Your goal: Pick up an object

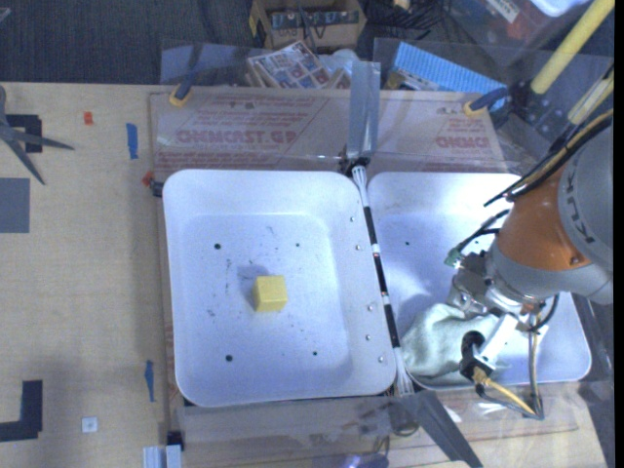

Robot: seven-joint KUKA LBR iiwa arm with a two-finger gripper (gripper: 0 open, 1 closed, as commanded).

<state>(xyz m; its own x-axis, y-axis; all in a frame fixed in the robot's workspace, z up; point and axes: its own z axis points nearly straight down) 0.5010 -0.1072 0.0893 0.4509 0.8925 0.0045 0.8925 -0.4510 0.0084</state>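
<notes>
A small yellow cube [270, 292] lies near the middle of the left bin [195, 203]. A crumpled pale cloth-like object [429, 339] rests in the front left corner of the right bin [429, 213]. My gripper [466, 308] is low over the right bin, right at the cloth's upper right edge. The grey wrist with its orange band [546, 237] leans in from the right and covers the gripper's tip.
A raised divider [375, 261] separates the two bins. Clear plastic sheeting and clamps [292, 130] stand behind the bins. The wooden bench [68, 291] stretches to the left, with blue tape marks.
</notes>
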